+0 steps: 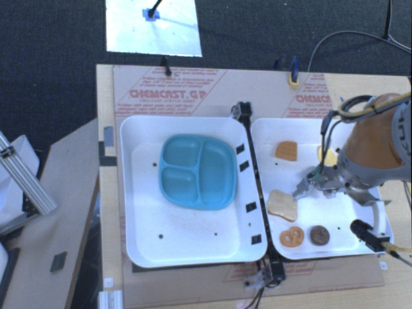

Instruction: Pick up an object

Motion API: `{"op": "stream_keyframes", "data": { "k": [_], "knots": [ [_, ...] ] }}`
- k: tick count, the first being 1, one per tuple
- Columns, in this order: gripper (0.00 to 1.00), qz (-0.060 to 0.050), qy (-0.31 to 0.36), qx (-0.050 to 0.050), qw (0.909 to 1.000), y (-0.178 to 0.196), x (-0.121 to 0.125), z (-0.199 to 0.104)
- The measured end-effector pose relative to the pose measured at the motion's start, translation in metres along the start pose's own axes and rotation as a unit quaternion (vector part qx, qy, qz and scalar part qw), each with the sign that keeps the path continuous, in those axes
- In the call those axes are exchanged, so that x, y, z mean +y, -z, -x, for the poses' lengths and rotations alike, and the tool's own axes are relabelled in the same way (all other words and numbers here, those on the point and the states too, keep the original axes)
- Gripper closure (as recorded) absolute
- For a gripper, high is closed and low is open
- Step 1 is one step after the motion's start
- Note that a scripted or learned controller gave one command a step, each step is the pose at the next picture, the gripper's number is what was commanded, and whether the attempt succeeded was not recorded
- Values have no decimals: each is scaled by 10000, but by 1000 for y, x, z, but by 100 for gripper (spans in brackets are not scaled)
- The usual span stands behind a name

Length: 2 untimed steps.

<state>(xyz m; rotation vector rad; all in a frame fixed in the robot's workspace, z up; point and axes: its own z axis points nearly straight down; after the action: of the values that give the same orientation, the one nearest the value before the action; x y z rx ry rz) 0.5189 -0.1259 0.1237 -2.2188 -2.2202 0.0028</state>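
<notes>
Tabletop (360, 95) carries two white bins. Left bin (145, 237) has a blue divided plate (196, 171). Right bin (335, 248) has toast slice (282, 205), pretzel (291, 237), brown cookie (319, 235), orange piece (286, 150). Hand (308, 184) hangs just above the toast slice's right side; whether it is spread or pinching, can't tell.
</notes>
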Motion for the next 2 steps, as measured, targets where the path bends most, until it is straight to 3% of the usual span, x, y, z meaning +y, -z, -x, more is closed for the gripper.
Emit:
{"op": "stream_keyframes", "data": {
  "k": [1, 2],
  "knots": [
    [0, 35, -1, 6, 10000, -37, 3, 0],
    [100, 81, 11, 15, 10000, -23, 6, -2]
  ]
}}
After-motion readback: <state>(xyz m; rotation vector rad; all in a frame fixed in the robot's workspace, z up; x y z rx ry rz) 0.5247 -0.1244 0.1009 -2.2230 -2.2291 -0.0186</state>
